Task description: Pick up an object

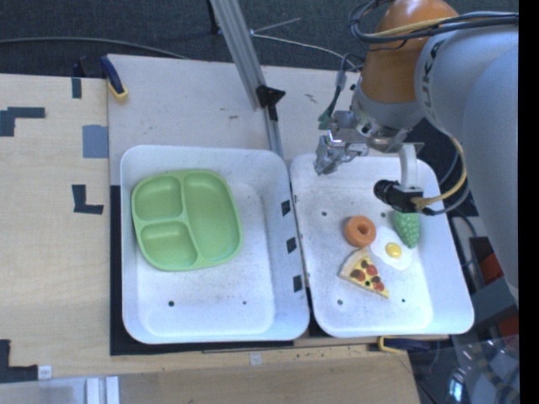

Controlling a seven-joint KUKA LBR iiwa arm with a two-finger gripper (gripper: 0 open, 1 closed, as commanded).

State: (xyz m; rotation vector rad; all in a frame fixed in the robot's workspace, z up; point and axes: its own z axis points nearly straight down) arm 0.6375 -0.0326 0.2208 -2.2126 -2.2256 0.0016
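Claw (pixel 327 163) is hovering at right bin's (pixel 337 305) upper-left corner; grip state indiscernible. Candidates are lying clustered low-right: donut (pixel 360 230), fried egg (pixel 393 251), pizza slice (pixel 365 272). Suggest centring over the donut, descending straight, avoiding neighbours

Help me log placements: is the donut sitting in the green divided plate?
No, the donut lies in the right bin, while the green plate is in the left bin.

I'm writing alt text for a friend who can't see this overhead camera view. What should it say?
A grey robot arm's gripper hovers over the back left corner of the right white bin, which holds a toy donut, pizza slice, fried egg and a green toy. The left bin holds a green divided plate.
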